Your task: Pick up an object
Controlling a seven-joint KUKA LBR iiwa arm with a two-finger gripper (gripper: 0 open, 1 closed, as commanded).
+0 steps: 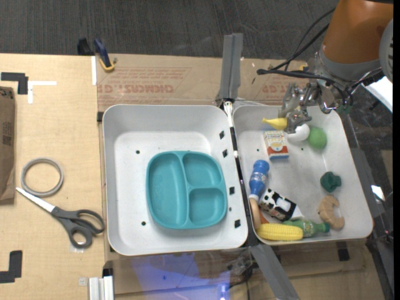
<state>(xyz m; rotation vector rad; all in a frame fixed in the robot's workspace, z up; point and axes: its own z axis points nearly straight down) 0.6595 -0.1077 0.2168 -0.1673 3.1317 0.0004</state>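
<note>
White egg (300, 133): small, smooth, rounded, plain glossy white, no markings. Lying just left of green ball (317, 137), touching or nearly so, at far end of right bin (301, 175). Gripper (296, 111) up and left of green ball, right over egg's far side; whether wide or narrow, cannot tell, metal parts blur together. Yellow pointed piece (274, 122) further left of green ball, past egg.
</note>
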